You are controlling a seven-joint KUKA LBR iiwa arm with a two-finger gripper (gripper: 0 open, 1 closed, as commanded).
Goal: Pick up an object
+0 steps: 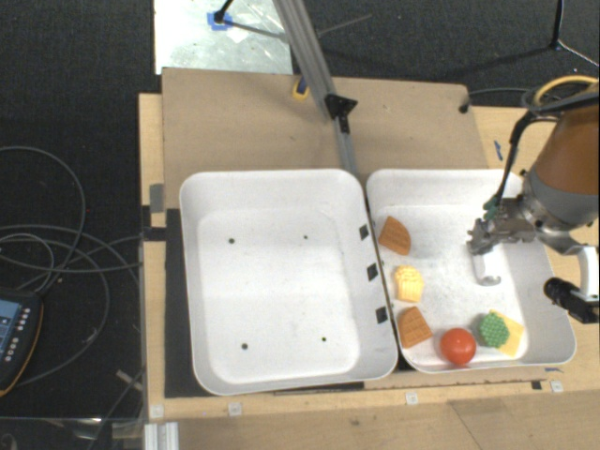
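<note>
Gripper (486,268) is seen low in the right bin (441,187), touching no item; finger spread cannot be told. Tomato (458,346), broccoli piece (493,327) and three toy foods are grouped nearby.

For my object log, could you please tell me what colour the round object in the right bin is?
Red: the round object shows best in the camera view, near the right bin's front edge.

A grey pole (309,50) slants over the brown counter (244,120); black cables (56,242) loop on dark floor (75,64).
</note>
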